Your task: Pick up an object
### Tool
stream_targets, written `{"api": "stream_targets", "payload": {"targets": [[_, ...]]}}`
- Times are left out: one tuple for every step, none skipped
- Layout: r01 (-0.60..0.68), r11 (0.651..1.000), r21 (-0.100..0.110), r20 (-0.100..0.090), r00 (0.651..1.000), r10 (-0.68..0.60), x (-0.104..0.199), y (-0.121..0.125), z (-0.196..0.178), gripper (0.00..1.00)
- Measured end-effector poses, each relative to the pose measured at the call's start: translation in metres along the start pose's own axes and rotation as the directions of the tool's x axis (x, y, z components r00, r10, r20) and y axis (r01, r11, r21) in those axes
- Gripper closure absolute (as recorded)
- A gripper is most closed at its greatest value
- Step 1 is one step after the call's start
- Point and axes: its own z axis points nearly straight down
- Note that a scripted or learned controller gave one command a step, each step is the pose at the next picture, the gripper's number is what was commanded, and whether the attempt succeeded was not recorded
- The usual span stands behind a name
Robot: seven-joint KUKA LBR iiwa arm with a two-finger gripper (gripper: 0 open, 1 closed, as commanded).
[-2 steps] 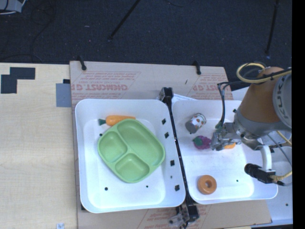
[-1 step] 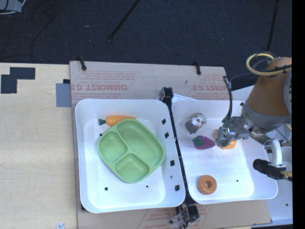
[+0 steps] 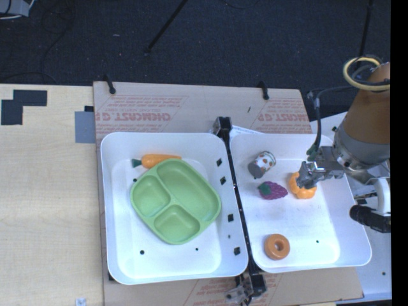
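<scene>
My gripper hangs low over the right bin, right at an orange fruit-like toy near the bin's upper right. Its dark fingers cover the top of that toy. A purple grape bunch lies just left of the orange toy. A small grey and white toy sits above the grapes. A tan donut rests near the bin's front edge.
The left bin holds a green divided plate and an orange carrot behind it. A black divider runs between the bins. The arm's grey and orange body stands over the right bin's far right side.
</scene>
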Motion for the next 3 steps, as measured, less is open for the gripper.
{"api": "stream_targets", "payload": {"targets": [[0.005, 1.000, 0.003, -0.002, 1.000, -0.005, 0.050, 0.017, -0.008, 1.00], [0.004, 1.000, 0.004, -0.002, 1.000, -0.004, 0.100, 0.027, -0.014, 1.00], [0.003, 1.000, 0.006, -0.001, 1.000, -0.003, 0.157, 0.037, 0.001, 1.00]]}}
